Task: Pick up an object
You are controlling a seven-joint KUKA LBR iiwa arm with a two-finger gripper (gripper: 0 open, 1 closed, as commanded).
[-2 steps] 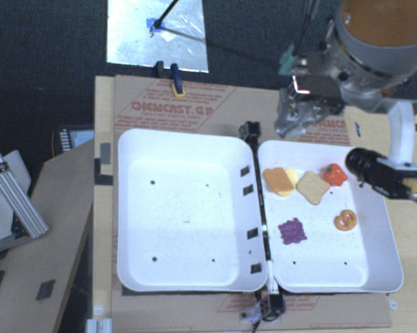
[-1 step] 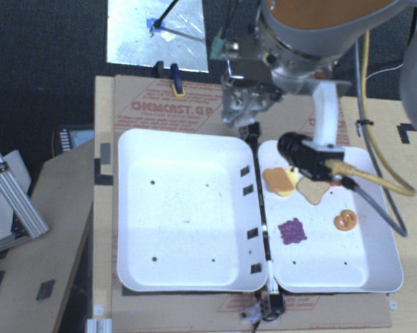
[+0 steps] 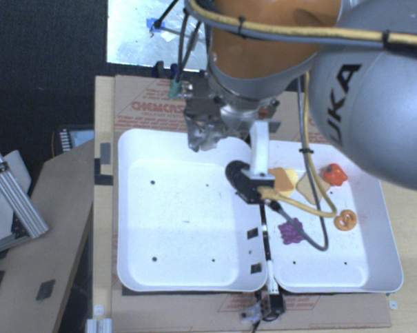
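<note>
My gripper [image 3: 202, 136] hangs over the far edge of the left bin [image 3: 178, 223], under the orange wrist band. Nothing shows between or below it. The right bin [image 3: 328, 268] holds the loose objects: an orange-yellow piece [image 3: 286, 178] near the divider, a pale yellow wedge [image 3: 306, 189] beside it, a red pepper-like toy [image 3: 334, 175] further right, a brown pretzel [image 3: 345, 220], and a purple bunch of grapes [image 3: 290, 231] toward the front. All of them lie to the right of the gripper, apart from it.
The arm's large grey body covers the upper right of the view and the far corner of the right bin. A yellow cable [image 3: 310, 201] loops down across the right bin. Cardboard [image 3: 149, 104] lies under both bins.
</note>
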